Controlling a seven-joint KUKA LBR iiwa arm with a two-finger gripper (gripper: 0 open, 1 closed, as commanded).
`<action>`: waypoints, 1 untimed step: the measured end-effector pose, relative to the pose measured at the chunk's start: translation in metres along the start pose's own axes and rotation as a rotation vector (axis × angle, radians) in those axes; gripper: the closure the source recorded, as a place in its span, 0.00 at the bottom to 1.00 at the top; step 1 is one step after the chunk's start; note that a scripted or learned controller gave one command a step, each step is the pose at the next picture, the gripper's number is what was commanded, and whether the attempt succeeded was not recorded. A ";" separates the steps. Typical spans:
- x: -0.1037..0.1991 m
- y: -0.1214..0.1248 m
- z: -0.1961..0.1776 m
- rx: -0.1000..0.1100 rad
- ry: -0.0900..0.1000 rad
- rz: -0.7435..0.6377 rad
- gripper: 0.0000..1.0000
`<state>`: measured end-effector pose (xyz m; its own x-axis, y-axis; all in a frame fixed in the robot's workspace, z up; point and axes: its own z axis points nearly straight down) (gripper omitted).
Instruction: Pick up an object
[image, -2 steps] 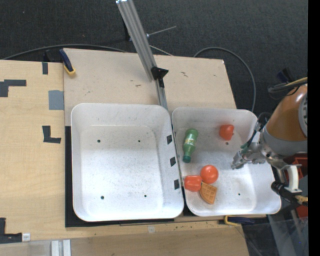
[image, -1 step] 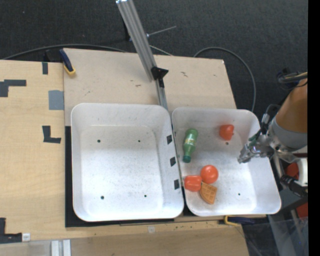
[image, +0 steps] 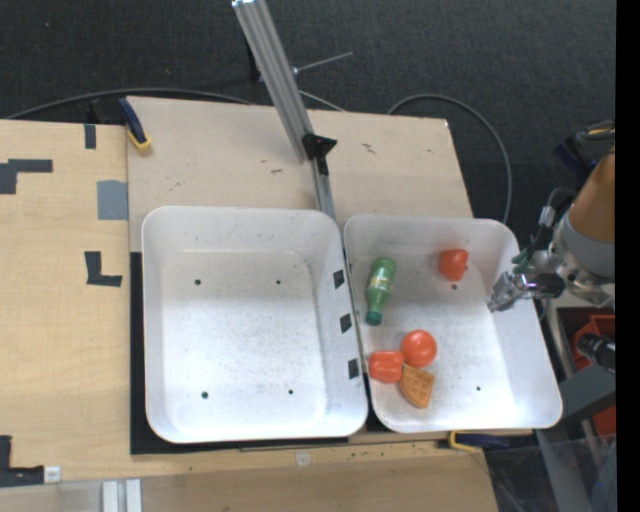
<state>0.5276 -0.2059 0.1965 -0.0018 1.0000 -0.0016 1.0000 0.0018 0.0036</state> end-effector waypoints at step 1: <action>0.000 0.001 -0.033 0.001 0.000 0.000 1.00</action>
